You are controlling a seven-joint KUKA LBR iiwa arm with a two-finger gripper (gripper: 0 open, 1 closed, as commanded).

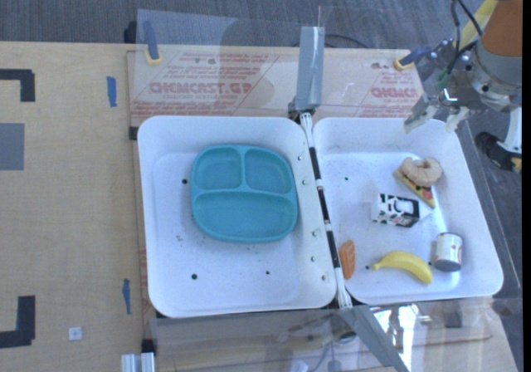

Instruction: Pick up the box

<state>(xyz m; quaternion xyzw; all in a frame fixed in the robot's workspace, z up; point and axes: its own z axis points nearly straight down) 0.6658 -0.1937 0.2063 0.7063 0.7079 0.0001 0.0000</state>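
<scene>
In the upper right of the frame the gripper hangs above the far right corner of the right bin, and its two light fingers are spread apart with nothing between them. The grey arm with its orange band comes in from the right edge, with yellow and black cables around it. The box — a small white one with black print — lies flat near the middle of the right bin, well apart from the gripper and lower in the picture. Just above the box, to its right, sits a brown round pastry-like item with a bit of red and green under it; whether it touches the box cannot be told. A yellow banana lies in the lower part of the same bin, and a small metal can is just beside its right end. An orange carrot-like piece rests against the bin's left wall. The left bin holds a teal divided plate — it has three compartments.
</scene>
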